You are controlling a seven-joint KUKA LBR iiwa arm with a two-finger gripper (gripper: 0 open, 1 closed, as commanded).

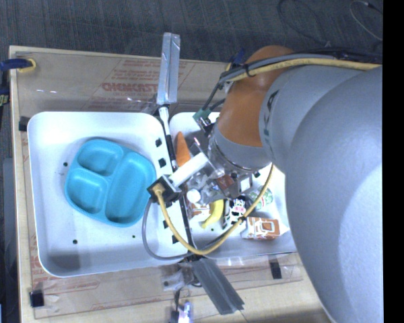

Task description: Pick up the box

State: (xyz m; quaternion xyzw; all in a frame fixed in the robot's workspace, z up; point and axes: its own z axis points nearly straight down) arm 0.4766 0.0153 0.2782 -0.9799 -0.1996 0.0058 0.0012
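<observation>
Below, pincer (203, 192) grip state unclear, box (262, 228) with unreadable print, bench lettering probably "CHEMCAST" (128, 86).

You're looking down on a pale wooden bench (87, 79) with faded red lettering printed across its top, sitting on a dark grey carpet floor (87, 12) that wraps around the bench's far side and left side. Clipped to the bench's far-left corner you've got a clamp with a yellow-and-blue handle (17, 64). On the carpet beyond the bench's far-right end there's a loose dark cable (363, 9) curling around. Lighting is even and soft, with a bit of glare on the bench top near its far edge.
</observation>
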